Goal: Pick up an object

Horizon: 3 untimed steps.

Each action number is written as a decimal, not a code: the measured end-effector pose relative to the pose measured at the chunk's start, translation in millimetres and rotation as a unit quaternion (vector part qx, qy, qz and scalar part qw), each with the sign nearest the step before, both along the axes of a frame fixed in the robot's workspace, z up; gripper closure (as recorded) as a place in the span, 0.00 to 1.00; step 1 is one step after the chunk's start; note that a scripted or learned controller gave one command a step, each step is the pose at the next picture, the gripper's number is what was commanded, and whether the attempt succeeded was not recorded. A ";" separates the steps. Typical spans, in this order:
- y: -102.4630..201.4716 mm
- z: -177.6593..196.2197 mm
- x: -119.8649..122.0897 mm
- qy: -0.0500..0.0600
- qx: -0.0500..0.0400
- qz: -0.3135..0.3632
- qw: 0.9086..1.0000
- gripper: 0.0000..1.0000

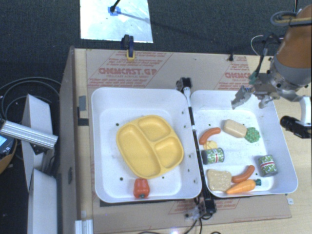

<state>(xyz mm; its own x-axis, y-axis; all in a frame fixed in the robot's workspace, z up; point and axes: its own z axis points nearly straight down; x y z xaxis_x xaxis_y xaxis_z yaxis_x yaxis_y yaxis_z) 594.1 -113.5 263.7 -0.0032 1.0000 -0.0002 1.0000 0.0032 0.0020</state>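
My gripper (pixel 252 101) hangs over the far edge of the right bin (pixel 282 145), fingers spread open with nothing between them. Below it in that bin lie a tan block (pixel 234 128), a green broccoli floret (pixel 252 135) and a red sausage (pixel 209 134) beside a small yellow piece (pixel 210 145). Nearer the front are a green can (pixel 213 156), a second can (pixel 267 165), a slice of toast (pixel 218 179), another sausage (pixel 243 173) and a carrot (pixel 242 186).
The left bin (pixel 107 130) holds a yellow divided plate (pixel 149 145) and a red pepper (pixel 141 188) at its front edge. A black clamp (pixel 185 85) sits at the far end of the ridge between the bins.
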 end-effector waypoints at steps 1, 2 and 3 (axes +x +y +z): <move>43.2 -69.2 -5.4 0.001 0.000 0.000 1.000 0.00; 27.3 -168.5 5.2 -0.001 0.000 -0.001 1.000 0.00; 26.4 -179.5 9.9 0.000 0.000 -0.001 1.000 0.00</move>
